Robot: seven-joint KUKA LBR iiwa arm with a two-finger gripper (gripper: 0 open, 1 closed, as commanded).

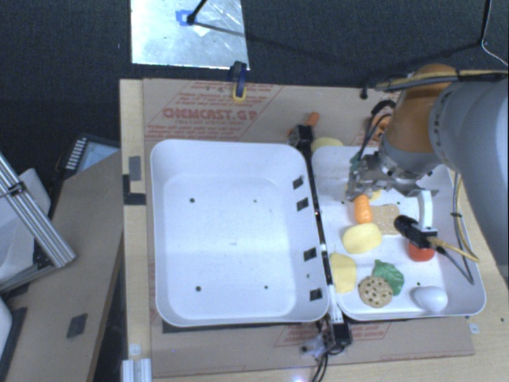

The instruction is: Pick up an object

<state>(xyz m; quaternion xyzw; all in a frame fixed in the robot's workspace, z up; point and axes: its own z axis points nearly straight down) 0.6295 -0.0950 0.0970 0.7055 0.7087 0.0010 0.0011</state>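
The right white bin (469,293) holds several toy foods. An orange carrot (363,208) lies near its middle, with a tan bread slice (387,216) beside it. Below them are a yellow potato-like piece (362,238), another yellow piece (343,271), a cookie (374,291), a green leaf (390,274), a white egg (430,298) and a red piece (421,252). My gripper (359,185) hangs low in this bin, just above the carrot's upper end. I see nothing held in it.
The left white bin (171,161) sits beside the right one, joined by black clips along the shared rim (312,213). A pale yellow object (326,144) lies at the right bin's far corner. The grey arm (469,126) covers the bin's right side.
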